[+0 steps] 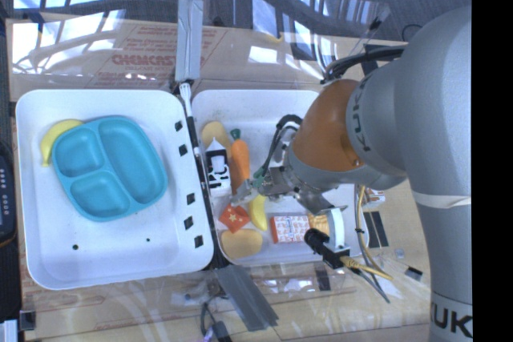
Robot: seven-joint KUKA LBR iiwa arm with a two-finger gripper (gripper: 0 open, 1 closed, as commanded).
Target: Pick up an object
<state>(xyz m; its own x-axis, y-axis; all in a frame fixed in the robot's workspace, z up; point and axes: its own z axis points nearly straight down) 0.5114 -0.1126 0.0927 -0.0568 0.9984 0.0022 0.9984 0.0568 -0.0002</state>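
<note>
The right bin holds several toy foods: an orange carrot, a white carton with a black label, a pale yellow round piece, a red block with a star, a small yellow banana, a tan piece and an orange packet. My gripper hangs low over the middle of this bin, just right of the carrot and right above the small banana. The grey arm and its orange band hide the bin's right half.
The left bin carries a blue divided plate with a yellow banana poking out from under its upper left edge. A grey divider strip runs between the bins. Cables and tools lie at the lower right.
</note>
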